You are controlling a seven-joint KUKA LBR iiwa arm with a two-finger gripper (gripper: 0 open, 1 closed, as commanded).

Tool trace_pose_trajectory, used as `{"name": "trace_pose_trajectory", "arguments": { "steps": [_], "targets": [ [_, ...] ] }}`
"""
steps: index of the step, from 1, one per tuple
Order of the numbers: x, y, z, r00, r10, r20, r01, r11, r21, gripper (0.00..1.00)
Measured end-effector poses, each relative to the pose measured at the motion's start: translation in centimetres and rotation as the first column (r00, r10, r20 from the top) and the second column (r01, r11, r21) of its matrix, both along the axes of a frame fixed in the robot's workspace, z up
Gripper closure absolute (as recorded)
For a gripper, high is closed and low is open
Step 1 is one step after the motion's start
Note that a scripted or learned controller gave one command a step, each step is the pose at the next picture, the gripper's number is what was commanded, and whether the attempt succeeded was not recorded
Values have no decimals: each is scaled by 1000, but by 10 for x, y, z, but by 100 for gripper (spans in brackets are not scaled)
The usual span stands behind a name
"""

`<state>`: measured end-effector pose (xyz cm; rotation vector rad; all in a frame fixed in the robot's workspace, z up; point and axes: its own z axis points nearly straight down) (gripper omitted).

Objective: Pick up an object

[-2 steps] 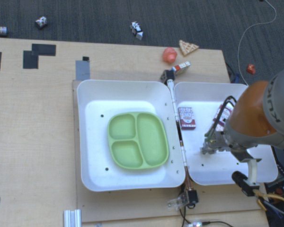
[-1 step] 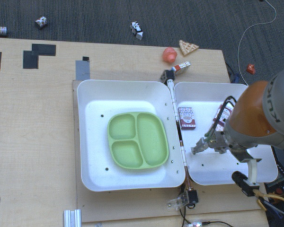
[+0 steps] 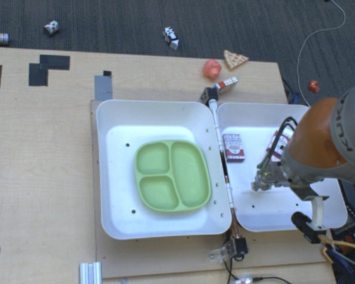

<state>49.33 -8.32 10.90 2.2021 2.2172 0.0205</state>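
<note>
Right bin, upper left corner: packet, red and white. Lies flat on the floor there, close to the left wall. Likeliest target, being the one loose thing plainly seen in this bin.

Middle of the right bin: gripper, at the end of the arm. Hangs low over bare white floor, perhaps touching it; cannot tell which. Sits below and right of the packet, near but apart. Carries nothing visible. Open or shut: cannot tell, too dark and small.

Against the right bin's left wall: left bin, with a green tray in it. Beyond the right bin's far edge, on the bench: red ball and a wedge. Out of play, by the look of it.

Progress, as a judgement: early. Reach into the right bin done; grasp not done; lift not done. Left to do: line up over the packet, come down around it, close, raise clear of the right bin. Risk: flat packet close to the wall, little to pinch.
</note>
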Motion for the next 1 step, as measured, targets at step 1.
{"name": "trace_pose_trajectory", "arguments": {
  "steps": [1],
  "targets": [
    [0, 0, 0, 1000, 0, 0, 0, 1000, 0, 0]
  ]
}}
